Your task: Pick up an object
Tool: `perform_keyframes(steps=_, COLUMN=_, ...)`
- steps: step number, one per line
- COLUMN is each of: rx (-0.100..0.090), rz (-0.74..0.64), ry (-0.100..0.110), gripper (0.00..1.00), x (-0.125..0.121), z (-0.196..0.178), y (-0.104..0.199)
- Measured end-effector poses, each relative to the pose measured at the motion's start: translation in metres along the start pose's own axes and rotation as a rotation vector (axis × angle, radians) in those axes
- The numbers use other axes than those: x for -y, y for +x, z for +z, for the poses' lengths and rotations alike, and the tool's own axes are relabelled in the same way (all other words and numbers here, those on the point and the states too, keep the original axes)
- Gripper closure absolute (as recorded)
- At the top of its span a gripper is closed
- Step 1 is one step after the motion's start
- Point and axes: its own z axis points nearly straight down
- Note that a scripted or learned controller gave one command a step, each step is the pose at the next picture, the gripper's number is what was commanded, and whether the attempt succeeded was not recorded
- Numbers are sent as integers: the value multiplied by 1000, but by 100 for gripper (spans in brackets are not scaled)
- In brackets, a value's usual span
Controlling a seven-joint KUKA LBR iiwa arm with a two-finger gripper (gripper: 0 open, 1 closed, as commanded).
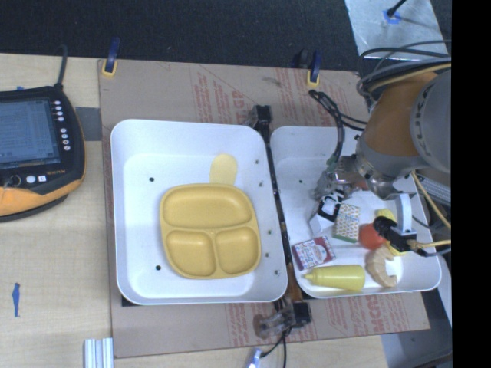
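My gripper hangs low in the right bin; I cannot tell its state. Left bin holds a smooth yellow tray (three compartments, rounded corners).

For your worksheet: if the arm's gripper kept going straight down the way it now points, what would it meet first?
Most likely the small black-and-white object directly beneath the gripper in the right bin; depth is hard to judge from this slanted view.
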Motion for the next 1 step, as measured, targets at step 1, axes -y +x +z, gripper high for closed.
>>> perform_keyframes(steps=1, rx=-5, rz=5, ry=-3, gripper=100, x=-29, z=-90, y=60)
